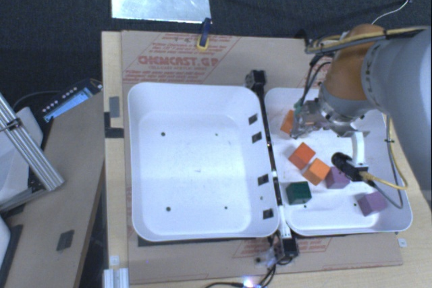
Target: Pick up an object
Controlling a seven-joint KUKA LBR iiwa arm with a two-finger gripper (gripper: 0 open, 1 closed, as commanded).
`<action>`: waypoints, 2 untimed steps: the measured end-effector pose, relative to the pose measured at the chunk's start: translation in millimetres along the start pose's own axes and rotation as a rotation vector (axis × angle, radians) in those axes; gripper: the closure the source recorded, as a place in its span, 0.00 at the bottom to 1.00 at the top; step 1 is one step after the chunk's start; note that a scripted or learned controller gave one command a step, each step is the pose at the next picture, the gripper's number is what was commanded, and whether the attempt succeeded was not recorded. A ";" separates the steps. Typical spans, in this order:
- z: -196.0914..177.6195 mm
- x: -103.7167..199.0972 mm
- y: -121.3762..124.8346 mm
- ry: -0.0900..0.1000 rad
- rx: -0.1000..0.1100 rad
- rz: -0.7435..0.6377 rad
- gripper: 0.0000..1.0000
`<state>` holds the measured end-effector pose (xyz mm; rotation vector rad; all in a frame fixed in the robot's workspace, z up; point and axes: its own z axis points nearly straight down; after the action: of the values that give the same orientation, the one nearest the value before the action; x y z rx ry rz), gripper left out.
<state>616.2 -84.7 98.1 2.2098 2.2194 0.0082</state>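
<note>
From the overhead camera, I am seeing the arm reaching in from the right over the right bin, the gripper hanging low beside an orange block at the bin's left wall (whether they touch, I cannot tell). Two more orange blocks are lying mid-bin, touching each other, with a green block in front and two purple blocks nearby. The left bin is sitting alongside.
</note>
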 end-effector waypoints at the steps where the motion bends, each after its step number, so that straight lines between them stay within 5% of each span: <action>1: 14.5 -5.9 25.6 0.006 0.030 -0.002 1.00; 2: 14.1 -7.4 41.7 0.010 0.079 -0.001 1.00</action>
<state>658.1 -92.0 84.5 2.2524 2.2645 -0.0698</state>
